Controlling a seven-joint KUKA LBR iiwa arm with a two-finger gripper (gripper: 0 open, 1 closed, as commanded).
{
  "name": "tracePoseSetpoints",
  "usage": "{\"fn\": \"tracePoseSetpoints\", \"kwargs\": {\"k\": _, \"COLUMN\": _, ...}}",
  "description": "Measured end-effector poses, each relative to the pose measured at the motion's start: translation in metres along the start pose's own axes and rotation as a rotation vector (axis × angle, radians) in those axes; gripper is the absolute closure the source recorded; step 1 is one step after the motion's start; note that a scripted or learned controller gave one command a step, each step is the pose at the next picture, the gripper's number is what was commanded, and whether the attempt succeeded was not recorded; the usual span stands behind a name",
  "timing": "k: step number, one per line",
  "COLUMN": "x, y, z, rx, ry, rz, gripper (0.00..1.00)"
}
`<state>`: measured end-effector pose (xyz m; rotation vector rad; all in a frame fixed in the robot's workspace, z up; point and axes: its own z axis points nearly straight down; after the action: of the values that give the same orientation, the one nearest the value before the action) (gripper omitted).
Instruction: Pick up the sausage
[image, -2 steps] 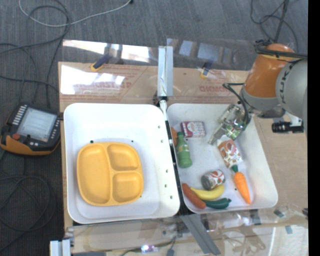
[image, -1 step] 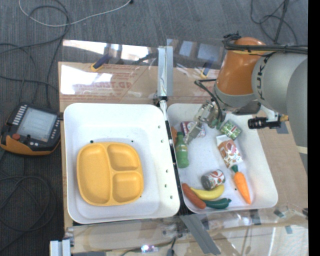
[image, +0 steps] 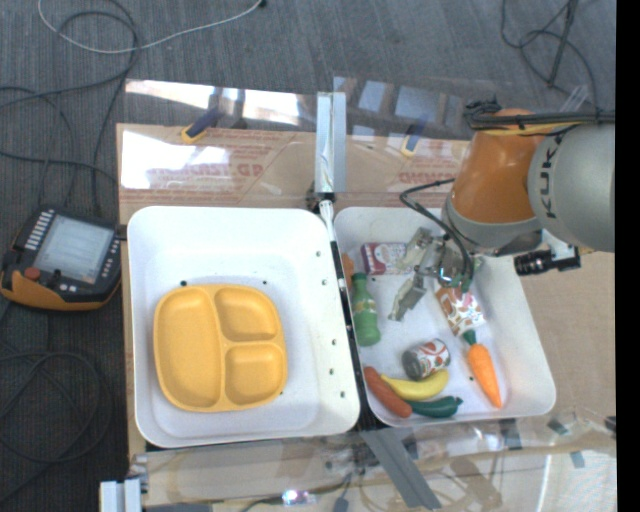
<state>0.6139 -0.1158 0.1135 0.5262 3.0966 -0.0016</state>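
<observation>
- Sausage (image: 386, 392): reddish-brown, lies at the lower left of the right bin (image: 530, 350), slanting down to the right, near the bin's bottom wall.
- Gripper (image: 425, 280): in the upper middle of the right bin, hanging from the grey arm with orange band (image: 500, 180) that enters from the right of the frame.
- Gripper fingers (image: 405, 297) look spread, nothing seen between them.
- Sausage is well apart from the gripper, below it and slightly left in the frame; no contact.
- Banana (image: 420, 385) lies just beside the sausage, touching or nearly touching its right side; a dark green item (image: 437, 406) lies under the banana.
- Green bottle (image: 366, 312) lies between gripper and sausage, along the bin's left wall.
- Carrot (image: 484, 373) at lower right of the right bin; a patterned packet (image: 460, 310) just below-right of the gripper.
- Left bin (image: 150, 250) holds a yellow divided tray (image: 220, 345).
- Handheld pendant (image: 60, 260) at the left edge of the frame, outside the bins.
</observation>
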Motion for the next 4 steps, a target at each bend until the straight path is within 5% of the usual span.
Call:
{"fn": "tracePoseSetpoints", "kwargs": {"k": 1, "x": -0.039, "y": 0.020, "z": 0.017, "rx": 0.002, "ry": -0.017, "rz": -0.223, "gripper": 0.00}}
{"fn": "tracePoseSetpoints", "kwargs": {"k": 2, "x": -0.047, "y": 0.020, "z": 0.017, "rx": 0.008, "ry": 0.000, "rz": -0.299, "gripper": 0.00}}
{"fn": "tracePoseSetpoints", "kwargs": {"k": 3, "x": -0.057, "y": -0.018, "z": -0.008, "rx": 0.000, "ry": -0.005, "rz": -0.368, "gripper": 0.00}}
{"fn": "tracePoseSetpoints", "kwargs": {"k": 4, "x": -0.087, "y": -0.081, "z": -0.022, "rx": 0.000, "ry": -0.006, "rz": -0.472, "gripper": 0.00}}
